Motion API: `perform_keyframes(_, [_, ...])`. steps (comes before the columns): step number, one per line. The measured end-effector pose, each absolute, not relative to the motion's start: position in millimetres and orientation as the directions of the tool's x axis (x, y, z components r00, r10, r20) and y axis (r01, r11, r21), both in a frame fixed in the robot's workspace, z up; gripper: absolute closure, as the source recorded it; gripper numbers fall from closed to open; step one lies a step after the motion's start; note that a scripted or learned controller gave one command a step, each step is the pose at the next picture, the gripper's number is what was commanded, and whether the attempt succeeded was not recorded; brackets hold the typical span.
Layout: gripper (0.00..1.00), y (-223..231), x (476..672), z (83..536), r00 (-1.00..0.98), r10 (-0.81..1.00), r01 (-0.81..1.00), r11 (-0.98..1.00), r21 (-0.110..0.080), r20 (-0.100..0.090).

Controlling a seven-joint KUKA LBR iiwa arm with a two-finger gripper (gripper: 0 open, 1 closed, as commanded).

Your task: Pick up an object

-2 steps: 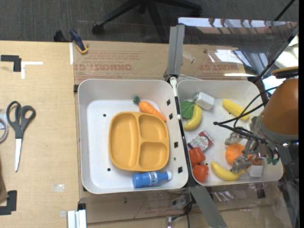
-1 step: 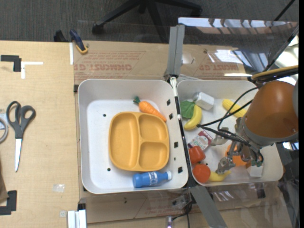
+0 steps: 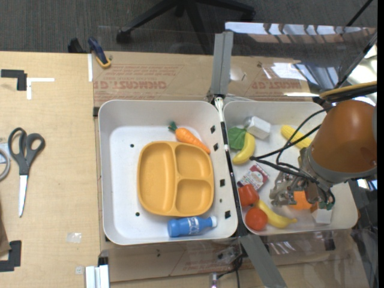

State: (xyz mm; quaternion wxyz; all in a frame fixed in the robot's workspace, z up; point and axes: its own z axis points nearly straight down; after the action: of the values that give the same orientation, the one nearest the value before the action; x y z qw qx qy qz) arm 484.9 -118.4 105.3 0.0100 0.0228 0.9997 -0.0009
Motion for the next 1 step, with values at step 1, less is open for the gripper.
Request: perform_keyframes(1, [1.0,-111.1,536.8,247.1,-0.895,0.447,0.447,0.895,0.0,-0.003])
